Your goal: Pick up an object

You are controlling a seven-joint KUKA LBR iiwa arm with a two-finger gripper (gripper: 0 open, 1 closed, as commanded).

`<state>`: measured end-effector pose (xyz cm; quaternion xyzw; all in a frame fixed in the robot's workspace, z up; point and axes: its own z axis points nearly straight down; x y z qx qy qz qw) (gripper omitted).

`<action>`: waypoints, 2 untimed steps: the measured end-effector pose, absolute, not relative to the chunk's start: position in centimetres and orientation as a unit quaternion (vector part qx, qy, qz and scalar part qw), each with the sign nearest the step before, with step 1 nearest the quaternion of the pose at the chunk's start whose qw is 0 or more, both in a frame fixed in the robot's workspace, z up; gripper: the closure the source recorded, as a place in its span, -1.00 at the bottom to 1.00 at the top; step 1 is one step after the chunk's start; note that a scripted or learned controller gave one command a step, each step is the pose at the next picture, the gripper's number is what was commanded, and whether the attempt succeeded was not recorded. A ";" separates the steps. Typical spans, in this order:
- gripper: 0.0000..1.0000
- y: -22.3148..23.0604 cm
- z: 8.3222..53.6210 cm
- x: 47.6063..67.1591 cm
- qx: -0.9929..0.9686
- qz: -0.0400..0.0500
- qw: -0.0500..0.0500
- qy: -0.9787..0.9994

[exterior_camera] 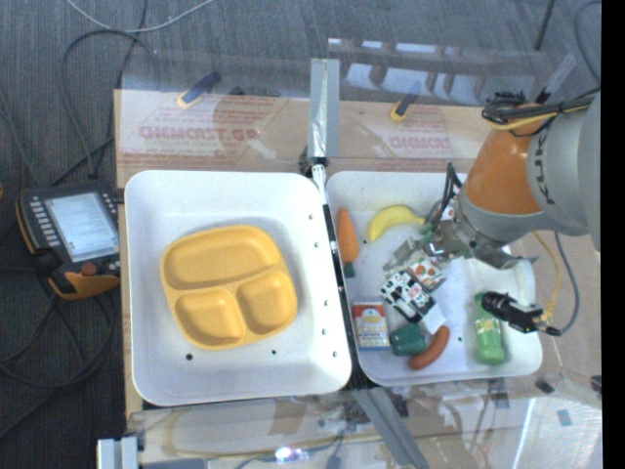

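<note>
Camera view, arm: the grey arm with its orange band reaches into the right bin [532,360] from the right.
Tool: the tool [422,250] hangs low over the middle of that bin; whether it is open or closed, I cannot tell, and nothing shows clearly between its tips.
Things near the tool: a banana [394,221] just behind it, a carrot [347,236] to its left by the bin wall, a black-and-white patterned block [402,290] just below it.
Further off: a small red packet [370,324], a sausage [430,348], a green bottle [488,334] toward the near edge.
Left bin: a yellow divided tray [229,285], well apart from the tool.
Progress: judged an approach only; every item appears to lie in the bin, so grasp and lift are still to come.
</note>
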<state>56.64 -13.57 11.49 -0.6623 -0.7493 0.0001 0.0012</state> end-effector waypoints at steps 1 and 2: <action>-1.00 -12.8 9.6 55.7 -0.639 -0.007 -0.012 -0.769; 1.00 -12.7 10.6 55.8 -0.639 -0.008 -0.014 -0.769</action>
